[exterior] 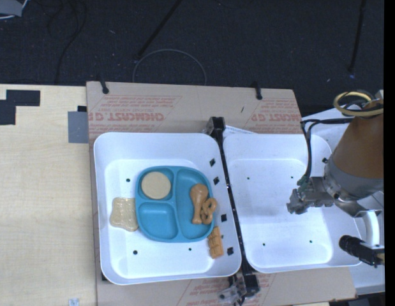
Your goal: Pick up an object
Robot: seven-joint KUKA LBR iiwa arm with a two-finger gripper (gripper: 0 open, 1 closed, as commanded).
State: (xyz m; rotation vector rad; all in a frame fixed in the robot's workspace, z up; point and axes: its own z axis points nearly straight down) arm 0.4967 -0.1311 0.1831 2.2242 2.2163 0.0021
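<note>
Objects you could pick all sit in the left white bin: a blue three-compartment plastic tray at its centre, with a round tan disc in the 11 o'clock compartment and a brown pretzel-like toy in the 3 o'clock compartment, its long axis running 12 to 6. Just off the tray at 9 o'clock lies a pale beige bread-slice piece; at 5 o'clock a small orange-brown block lies against the bin's right wall, long axis also near 12 to 6. Your gripper hangs over the right white bin, toward its 3 o'clock side, well apart from all of them. You cannot tell from this angle whether it is released or clenched; nothing visible is in it. The black divider between the bins lies between the gripper and the objects.
</note>
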